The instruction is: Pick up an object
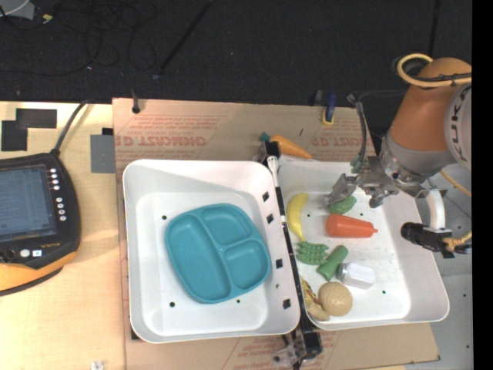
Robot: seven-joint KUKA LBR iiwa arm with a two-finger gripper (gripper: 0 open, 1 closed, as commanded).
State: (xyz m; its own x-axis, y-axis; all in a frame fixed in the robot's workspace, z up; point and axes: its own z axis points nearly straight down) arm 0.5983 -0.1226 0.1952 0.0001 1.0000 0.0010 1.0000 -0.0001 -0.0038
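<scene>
My gripper [358, 192] hangs over the back of the right bin [420, 303] with its fingers spread open and nothing between them. A small green piece [343, 203] lies just under its left finger [338, 186]. An orange carrot [350, 227] lies right in front of the gripper. To the left lies a yellow banana [296, 213]. Further forward are a green leafy piece [311, 252], a green cylinder [333, 262], a white bottle [356, 274] and a tan potato [334, 299].
The left bin [146, 299] holds a teal divided plate [216, 251]. An orange toy [290, 147] lies on the cardboard behind the bins. A tablet-like controller [31, 210] sits at the far left of the bench.
</scene>
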